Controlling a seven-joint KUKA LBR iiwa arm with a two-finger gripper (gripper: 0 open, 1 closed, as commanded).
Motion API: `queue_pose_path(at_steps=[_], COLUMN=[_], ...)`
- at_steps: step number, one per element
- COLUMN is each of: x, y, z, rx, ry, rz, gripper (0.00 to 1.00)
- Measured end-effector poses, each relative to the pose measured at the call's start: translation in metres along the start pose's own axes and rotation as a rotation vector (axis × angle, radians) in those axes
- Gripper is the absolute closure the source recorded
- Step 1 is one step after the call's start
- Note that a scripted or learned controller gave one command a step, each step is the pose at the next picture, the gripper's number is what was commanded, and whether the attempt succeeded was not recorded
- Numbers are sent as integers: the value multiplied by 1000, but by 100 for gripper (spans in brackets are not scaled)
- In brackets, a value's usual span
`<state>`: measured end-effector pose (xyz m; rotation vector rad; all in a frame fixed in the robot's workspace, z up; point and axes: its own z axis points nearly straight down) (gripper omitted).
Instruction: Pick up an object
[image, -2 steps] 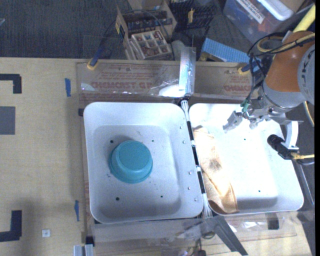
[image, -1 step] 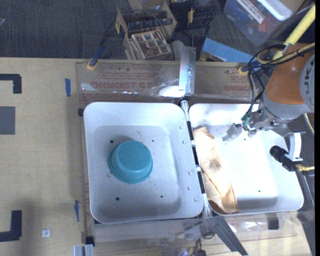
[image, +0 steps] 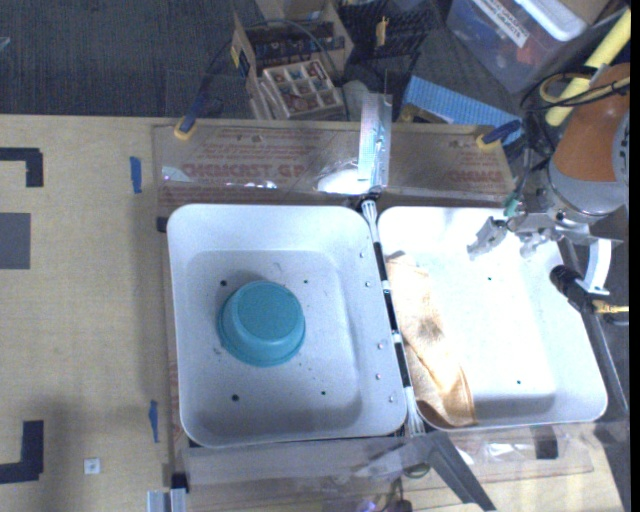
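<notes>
Hovering over the right bin (image: 560, 400), the gripper (image: 505, 238) spreads its fingers apart, holding nothing; a cloth (image: 432, 345) lies left.

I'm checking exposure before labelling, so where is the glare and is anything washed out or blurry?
In the camera view, the right bin is blown out to near white along its floor; the left bin is evenly lit, with the blue bowl crisp; glare streaks the clear plastic sheet behind; the tool looks slightly soft.

Arm (image: 600, 150) cut off at right edge; cloth's (image: 432, 340) lower end under bin rim
</notes>
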<state>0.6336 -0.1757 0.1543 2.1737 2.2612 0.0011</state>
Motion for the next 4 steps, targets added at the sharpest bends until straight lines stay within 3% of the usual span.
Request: queue_pose_path(at_steps=[1, 2, 3, 4], x=[-1, 42, -17, -26], y=[34, -60, -8, -6], z=[-43, 13, 11, -21], rx=[0, 5, 3, 0], ry=[0, 3, 1, 0], rz=[250, 181, 173, 139], gripper=[0, 0, 0, 0])
